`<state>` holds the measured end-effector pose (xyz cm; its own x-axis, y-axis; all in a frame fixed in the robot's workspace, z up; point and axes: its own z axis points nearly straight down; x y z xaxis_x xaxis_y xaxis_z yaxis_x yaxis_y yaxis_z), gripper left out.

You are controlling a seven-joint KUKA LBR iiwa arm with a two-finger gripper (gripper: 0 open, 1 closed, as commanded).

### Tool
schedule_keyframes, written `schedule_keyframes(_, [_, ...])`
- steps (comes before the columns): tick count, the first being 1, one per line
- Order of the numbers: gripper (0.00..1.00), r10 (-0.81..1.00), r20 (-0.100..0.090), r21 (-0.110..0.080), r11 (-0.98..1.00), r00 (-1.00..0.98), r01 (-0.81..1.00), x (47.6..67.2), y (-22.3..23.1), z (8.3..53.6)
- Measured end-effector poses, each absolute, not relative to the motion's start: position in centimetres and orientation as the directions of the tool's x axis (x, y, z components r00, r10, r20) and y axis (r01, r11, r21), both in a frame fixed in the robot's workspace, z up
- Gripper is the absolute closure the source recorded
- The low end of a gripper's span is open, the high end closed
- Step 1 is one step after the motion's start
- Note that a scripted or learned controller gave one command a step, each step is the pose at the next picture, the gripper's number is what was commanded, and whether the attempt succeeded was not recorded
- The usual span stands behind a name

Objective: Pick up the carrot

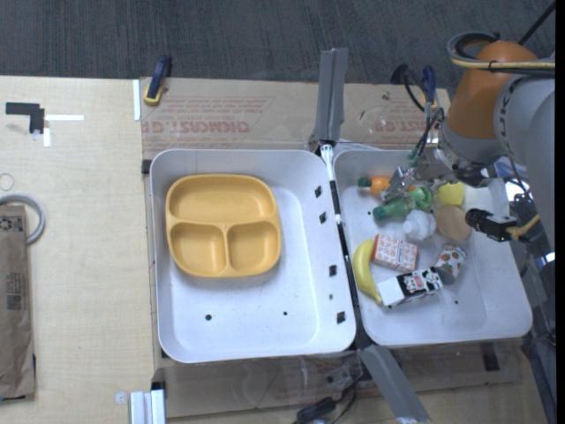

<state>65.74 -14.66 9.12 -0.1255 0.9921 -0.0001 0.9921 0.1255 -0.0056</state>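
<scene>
1. Orange against white: the carrot (380, 184) lies near the far left corner of the right bin (494, 325), its green top (399, 203) trailing toward the bin's middle.

2. The gripper (402, 182) sits low just beside the carrot, at its right, on the grey arm (494, 122) that reaches in over the bin's far right edge. Whether it is spread or closed cannot be told from this angle, and nothing is visibly between its tips.

3. Risk one, by judgement: the carrot is small and rounded, so a closing pinch slightly off its centre may squeeze it sideways toward the bin wall instead of trapping it.

4. Risk two: clutter. A yellow lemon (450, 193), a white crumpled object (419, 225) and a tan egg-like item (454, 223) crowd the green top, so the tool could catch the leafy end or a neighbour rather than the orange body.

5. Risk three: the nearby wall and corner leave little room on the carrot's far side for a descending tip, which could strike the rim.

6. Farther toward the near edge lie a banana (365, 270), a small red-and-white box (395, 253) and a black-and-white carton (418, 284), well apart from the action. The left bin (177, 325) carries a yellow divided plate (224, 225).
</scene>
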Motion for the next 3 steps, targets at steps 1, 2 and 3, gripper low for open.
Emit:
schedule_keyframes(1, [0.0, 0.959, -0.003, 0.002, 0.284, -0.284, 0.959, 65.9, -13.3, 17.0])
schedule_keyframes(2, [0.0, 0.928, -0.001, 0.0, 0.372, -0.372, 0.928, 65.9, -13.5, 15.3])
schedule_keyframes(3, [0.0, 0.854, -0.001, 0.007, 0.52, -0.52, 0.854, 66.2, -16.7, 10.0])
